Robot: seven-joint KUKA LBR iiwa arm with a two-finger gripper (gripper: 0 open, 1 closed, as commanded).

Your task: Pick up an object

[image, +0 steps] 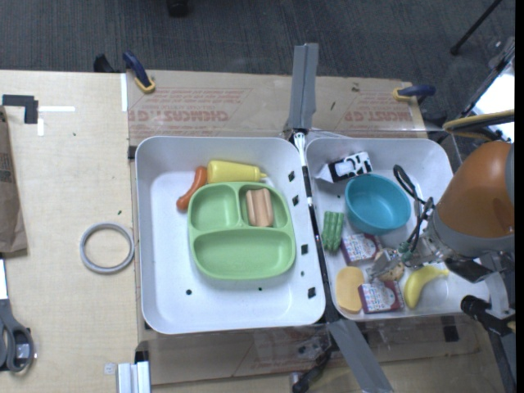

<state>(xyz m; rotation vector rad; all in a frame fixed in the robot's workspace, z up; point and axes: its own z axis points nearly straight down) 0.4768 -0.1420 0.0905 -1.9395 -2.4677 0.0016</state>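
Cardboard (246,105) shows mirrored red print, illegible; claw (391,262) near banana (423,283).

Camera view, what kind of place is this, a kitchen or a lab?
Most likely a robotics lab: two white bins of toy food, such as a banana and a green divided plate, stand on a clamped workbench with a robot arm reaching in.
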